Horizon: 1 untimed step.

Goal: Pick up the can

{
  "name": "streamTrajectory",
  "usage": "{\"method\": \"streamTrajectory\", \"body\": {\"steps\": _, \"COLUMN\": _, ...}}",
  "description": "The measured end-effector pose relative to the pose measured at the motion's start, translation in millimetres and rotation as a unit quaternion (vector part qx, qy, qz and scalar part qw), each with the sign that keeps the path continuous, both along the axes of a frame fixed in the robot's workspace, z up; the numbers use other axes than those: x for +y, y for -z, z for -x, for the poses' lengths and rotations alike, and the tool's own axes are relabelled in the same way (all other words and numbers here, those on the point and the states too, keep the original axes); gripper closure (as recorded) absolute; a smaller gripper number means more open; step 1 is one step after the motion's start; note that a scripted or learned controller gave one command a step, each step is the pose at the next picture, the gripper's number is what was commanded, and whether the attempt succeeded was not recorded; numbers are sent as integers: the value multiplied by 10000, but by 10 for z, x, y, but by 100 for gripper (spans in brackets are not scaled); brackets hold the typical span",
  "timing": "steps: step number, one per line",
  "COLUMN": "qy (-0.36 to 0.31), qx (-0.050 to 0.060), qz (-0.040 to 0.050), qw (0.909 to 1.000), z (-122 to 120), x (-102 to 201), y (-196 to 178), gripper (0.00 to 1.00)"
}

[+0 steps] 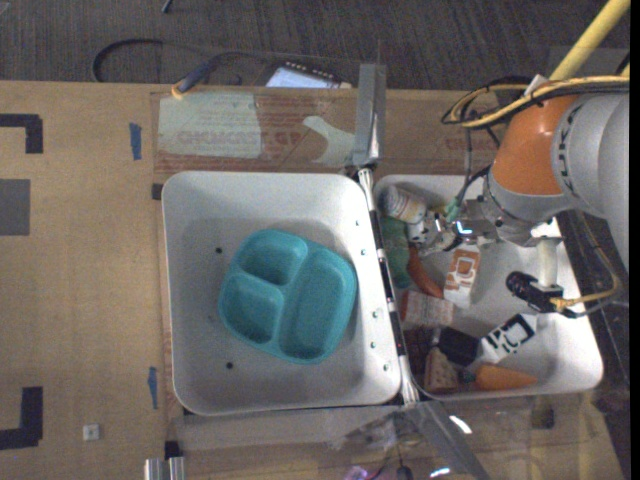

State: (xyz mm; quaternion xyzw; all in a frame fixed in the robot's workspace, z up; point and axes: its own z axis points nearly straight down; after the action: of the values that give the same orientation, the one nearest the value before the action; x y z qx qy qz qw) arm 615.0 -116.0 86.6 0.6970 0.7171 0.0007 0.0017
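The can [402, 204] is a small pale cylinder with a tan band. It lies on its side in the far left corner of the right bin [583, 356]. My gripper [438, 225] hangs over that bin just right of the can, close to it, below the arm's orange band. Nothing visibly sits between its fingers, and the dark wrist parts hide how they stand.
The left bin [190, 268] holds a teal divided plate [288, 294]. Around the can lie a green item [396, 264], a red pepper [426, 280], an orange-and-white packet [462, 269], a black-and-white bottle [510, 337] and a carrot [502, 377]. Cables loop by the arm.
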Motion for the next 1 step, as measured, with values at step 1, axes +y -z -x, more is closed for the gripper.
{"method": "streamTrajectory", "body": {"steps": 1, "qy": 14, "qx": 12, "qz": -7, "qw": 10000, "z": 9, "x": -7, "y": -93, "gripper": 100}}
